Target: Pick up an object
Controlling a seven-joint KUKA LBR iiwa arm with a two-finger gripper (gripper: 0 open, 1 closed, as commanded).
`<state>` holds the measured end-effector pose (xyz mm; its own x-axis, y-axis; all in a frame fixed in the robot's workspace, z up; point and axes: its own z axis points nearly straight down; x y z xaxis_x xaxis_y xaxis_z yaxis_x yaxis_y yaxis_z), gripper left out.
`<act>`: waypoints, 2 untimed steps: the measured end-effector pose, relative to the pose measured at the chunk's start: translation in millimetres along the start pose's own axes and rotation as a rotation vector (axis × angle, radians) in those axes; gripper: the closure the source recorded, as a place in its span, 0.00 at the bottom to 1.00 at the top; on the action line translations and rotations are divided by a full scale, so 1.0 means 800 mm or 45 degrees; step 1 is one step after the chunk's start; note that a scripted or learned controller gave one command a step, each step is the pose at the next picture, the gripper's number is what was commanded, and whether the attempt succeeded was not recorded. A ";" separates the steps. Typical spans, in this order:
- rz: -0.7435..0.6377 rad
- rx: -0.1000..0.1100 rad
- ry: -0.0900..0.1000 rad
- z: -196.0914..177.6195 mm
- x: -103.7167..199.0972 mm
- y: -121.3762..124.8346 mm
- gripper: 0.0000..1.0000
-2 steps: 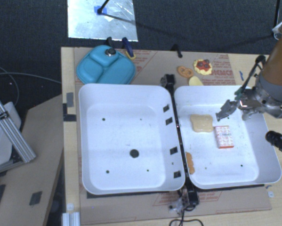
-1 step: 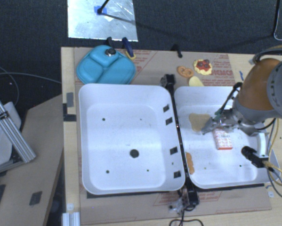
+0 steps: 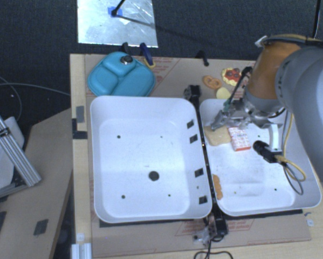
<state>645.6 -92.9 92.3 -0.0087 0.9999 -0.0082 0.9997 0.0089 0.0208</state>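
I've got the grey arm with its orange band (image 3: pixel 269 63) reaching in from the right, bent down over the right-hand shallow white bin (image 3: pixel 299 196). The claw (image 3: pixel 221 120) sits low at that bin's upper left corner, close to the divider between the two bins. From this slanted view I cannot tell whether it is apart or together, and I see nothing clearly held in it.

Just below the claw, a flat tan, toast-like piece (image 3: pixel 219 136) lies on the bin floor against the left wall. Beside it to the right is a small white-and-red patterned box (image 3: pixel 239 139), lying flat, just under the wrist. A small orange-brown object (image 3: pixel 217 186) rests further down along the same left wall, well apart from the others. A black cylindrical part with a yellow cable (image 3: pixel 266 151) hangs from the arm over the middle of the bin.

The left-hand shallow white bin (image 3: pixel 104 198) shows a dark round spot (image 3: pixel 153 176) near the middle of its floor.

On the table (image 3: pixel 169 74) behind the bins sits a blue divided plastic container (image 3: pixel 121 75), and further right some small toy food pieces: an orange one (image 3: pixel 211 82), a red-and-yellow one (image 3: pixel 232 75), and a pale yellow one (image 3: pixel 223 93).
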 end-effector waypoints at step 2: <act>0.011 0.011 0.004 -0.001 -0.093 -0.061 0.00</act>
<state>597.6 -168.1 93.0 -0.0003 1.0000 -0.0053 0.9999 0.0004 0.0126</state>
